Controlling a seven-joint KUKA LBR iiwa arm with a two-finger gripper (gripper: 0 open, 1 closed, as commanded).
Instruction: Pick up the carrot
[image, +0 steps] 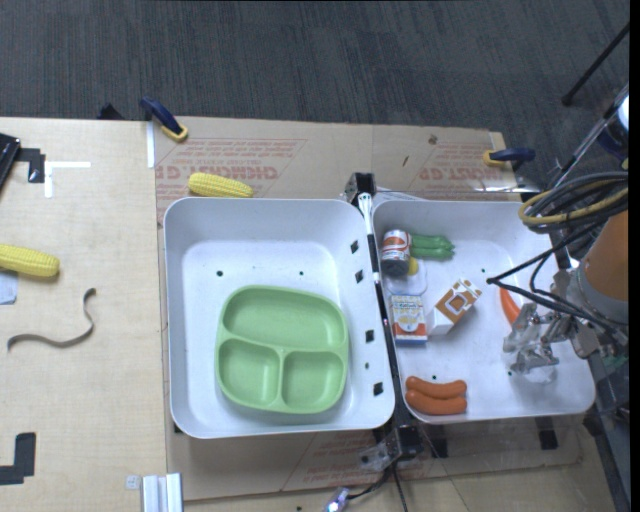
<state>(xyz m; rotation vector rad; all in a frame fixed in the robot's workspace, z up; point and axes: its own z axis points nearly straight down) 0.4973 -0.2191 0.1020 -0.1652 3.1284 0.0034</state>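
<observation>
Claw (530, 345) sits low in the right bin (480, 225), near its right wall, hanging off the grey arm (605, 290) with cables looped above it. Can't tell from this angle how the claw is set, it's a metallic blur. Carrot (511, 303) lies on the bin floor just up-left of the claw, a short orange sliver, partly crossed by a black cable; whether the claw touches it I can't tell. Same bin also has a small can (397, 250) upright near the divider, a green veg piece (432, 246) just right of it, a white carton (408, 318) below the can, an orange-and-white box (458, 301) tilted beside the carton, and two sausages (436, 395) side by side near the front edge. Left bin (190, 330) holds a green divided plate (283, 349), three compartments, flat on the floor. On the surface (80, 400): one corn cob (219, 185) just behind the left bin, another corn cob (28, 261) far left, a dark curly cord (60, 330) below it. Blue clamps (165, 117) pin the cardboard at the back corners.
</observation>
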